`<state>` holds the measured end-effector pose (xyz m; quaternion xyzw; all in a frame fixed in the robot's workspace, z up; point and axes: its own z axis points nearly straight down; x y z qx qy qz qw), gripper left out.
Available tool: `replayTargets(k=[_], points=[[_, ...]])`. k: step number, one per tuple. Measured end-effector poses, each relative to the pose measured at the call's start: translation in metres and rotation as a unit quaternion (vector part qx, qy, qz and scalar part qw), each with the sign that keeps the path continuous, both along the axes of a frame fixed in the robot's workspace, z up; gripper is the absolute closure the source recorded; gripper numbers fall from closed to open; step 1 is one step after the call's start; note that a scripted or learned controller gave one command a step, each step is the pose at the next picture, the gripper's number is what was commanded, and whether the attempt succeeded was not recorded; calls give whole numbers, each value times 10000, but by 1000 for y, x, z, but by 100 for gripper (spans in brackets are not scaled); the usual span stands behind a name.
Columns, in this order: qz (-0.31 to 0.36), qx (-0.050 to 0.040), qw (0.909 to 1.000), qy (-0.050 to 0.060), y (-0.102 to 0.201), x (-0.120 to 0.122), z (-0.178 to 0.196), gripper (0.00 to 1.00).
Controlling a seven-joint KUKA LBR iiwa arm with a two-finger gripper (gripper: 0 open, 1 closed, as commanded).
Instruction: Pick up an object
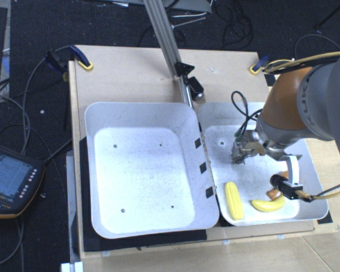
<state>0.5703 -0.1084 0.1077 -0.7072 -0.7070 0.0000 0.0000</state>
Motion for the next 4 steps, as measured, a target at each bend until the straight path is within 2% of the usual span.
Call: replayTargets(k=[1, 2, 3, 4], points=[[3, -3, 10000, -24, -1, 6, 61, 100], [5, -2, 10000, -19, 2, 4, 104, 100], [4, -3, 10000, -30, 4, 3, 166, 100], [26, 4, 10000, -2, 56, 30, 163, 100]])
